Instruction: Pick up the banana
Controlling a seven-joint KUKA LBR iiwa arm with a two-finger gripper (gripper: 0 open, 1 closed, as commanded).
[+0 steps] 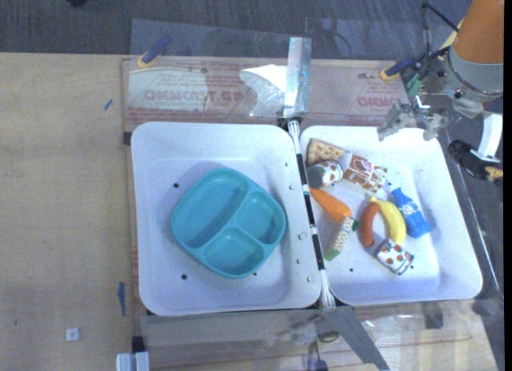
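Note:
The yellow banana lies in the right bin, right of centre, curving from upper left to lower right. A red-orange sausage lies against its left side and a blue bottle sits just to its right. My gripper hangs over the bin's far rim, well above and behind the banana. Its fingers are spread open with nothing between them.
Also in the right bin are a carrot, a spotted can below the banana, a small corn cob and snack packets at the back. The left bin holds a teal divided plate.

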